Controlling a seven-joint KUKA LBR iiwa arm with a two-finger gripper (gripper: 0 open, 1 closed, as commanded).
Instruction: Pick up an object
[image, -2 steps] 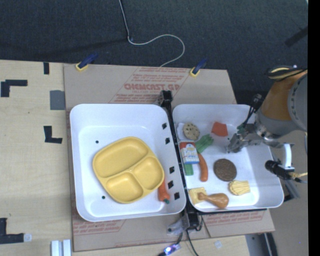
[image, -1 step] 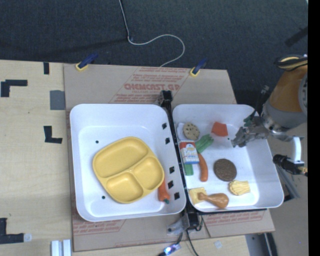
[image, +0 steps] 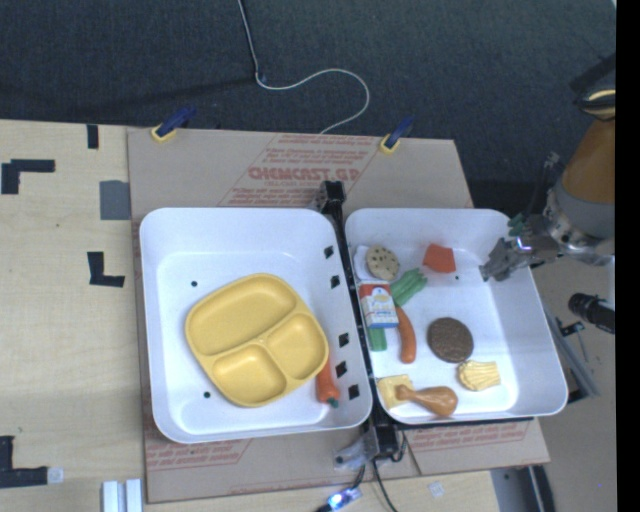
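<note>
1. Left bin (image: 160, 300): yellow tray (image: 255, 338); carrot (image: 327, 385) wedged at the right wall, hard for me to reach.
2. Right bin (image: 540, 340): crowded food toys; my closing may nudge neighbours.
3. Brown patty (image: 451, 339), mid-bin: flat, could slip.
4. My pincer (image: 500, 262), at the right rim; grip state indiscernible.

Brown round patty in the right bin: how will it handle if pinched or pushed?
The brown patty lies flat as a low disc, so it probably slides rather than rolls. It looks like rigid toy food, likely light. Its thin edge may give little to pinch.
</note>
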